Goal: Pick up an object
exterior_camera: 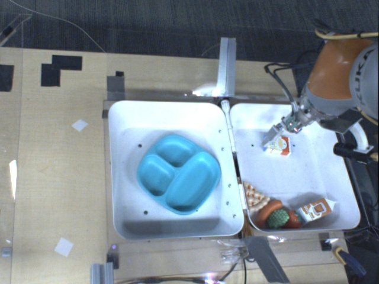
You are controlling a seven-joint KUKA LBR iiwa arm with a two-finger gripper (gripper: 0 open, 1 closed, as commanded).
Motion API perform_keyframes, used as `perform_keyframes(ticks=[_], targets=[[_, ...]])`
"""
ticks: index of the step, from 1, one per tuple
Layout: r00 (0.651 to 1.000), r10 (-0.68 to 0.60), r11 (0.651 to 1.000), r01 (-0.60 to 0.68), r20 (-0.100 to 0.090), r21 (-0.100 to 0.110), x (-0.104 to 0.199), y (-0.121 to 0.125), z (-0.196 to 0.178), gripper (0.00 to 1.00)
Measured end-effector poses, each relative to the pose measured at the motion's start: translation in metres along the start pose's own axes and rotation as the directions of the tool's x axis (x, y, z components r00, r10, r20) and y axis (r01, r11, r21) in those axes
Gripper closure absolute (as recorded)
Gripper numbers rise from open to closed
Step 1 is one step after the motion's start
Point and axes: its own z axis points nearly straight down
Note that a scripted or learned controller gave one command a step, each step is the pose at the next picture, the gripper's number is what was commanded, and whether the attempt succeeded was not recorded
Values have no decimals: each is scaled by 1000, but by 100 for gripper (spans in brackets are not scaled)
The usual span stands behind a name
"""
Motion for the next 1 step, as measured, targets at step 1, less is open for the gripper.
perform_keyframes(ticks=[1], targets=[[998,68,998,-68,15,-17,6,-3,52,0]])
